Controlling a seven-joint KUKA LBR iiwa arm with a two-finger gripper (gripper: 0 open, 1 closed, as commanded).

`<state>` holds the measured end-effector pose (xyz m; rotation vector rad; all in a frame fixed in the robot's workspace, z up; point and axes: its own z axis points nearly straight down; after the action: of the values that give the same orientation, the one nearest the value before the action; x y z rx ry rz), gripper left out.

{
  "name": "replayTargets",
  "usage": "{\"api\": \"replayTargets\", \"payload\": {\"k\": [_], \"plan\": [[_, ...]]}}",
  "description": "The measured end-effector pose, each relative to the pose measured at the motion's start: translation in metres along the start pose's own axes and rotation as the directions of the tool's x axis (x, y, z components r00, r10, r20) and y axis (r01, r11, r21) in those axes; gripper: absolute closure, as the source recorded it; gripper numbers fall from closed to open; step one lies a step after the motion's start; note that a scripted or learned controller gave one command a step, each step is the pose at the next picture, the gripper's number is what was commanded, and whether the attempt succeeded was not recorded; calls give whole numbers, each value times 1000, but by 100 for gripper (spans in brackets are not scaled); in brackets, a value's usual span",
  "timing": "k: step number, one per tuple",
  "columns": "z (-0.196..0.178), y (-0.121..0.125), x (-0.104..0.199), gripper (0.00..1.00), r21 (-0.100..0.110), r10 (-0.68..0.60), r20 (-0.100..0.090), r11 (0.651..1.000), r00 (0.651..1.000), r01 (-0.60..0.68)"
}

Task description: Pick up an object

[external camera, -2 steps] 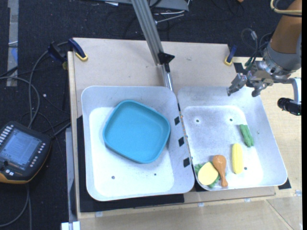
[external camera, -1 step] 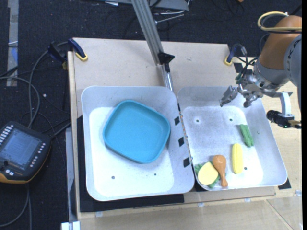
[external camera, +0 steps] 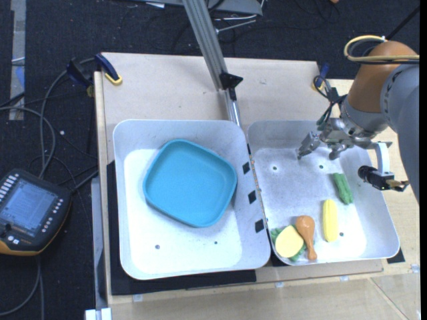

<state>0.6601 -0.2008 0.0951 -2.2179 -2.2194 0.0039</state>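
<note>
Nearest the lens, the front edge of the right-hand shallow white bin (external camera: 373, 251), and a little cluster sits there: a round yellow-green toy fruit (external camera: 289, 243), touching it an orange-brown drumstick-shaped toy (external camera: 306, 229), and just beside that a yellow corn-like piece (external camera: 329, 220) lying lengthwise front to back. A slim green pod-shaped toy (external camera: 343, 188) lies a bit further back, long axis running nearly the same way. The metal two-finger gripper (external camera: 319, 146) hangs over the bin's rear half, fingers spread and nothing between them. The green piece looks the closest target: it lies forward and slightly right of the fingers. In the left bin (external camera: 127, 179), a blue square plastic plate (external camera: 190, 182) sits alone
</note>
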Motion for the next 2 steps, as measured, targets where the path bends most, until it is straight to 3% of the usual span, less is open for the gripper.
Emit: {"api": "replayTargets", "payload": {"k": [1, 2], "plan": [[-14, 2, 0, 100, -6, -1, 2, 1000, 1000, 1], [-58, -1, 1, 100, -8, 0, 2, 1000, 1000, 0]]}}
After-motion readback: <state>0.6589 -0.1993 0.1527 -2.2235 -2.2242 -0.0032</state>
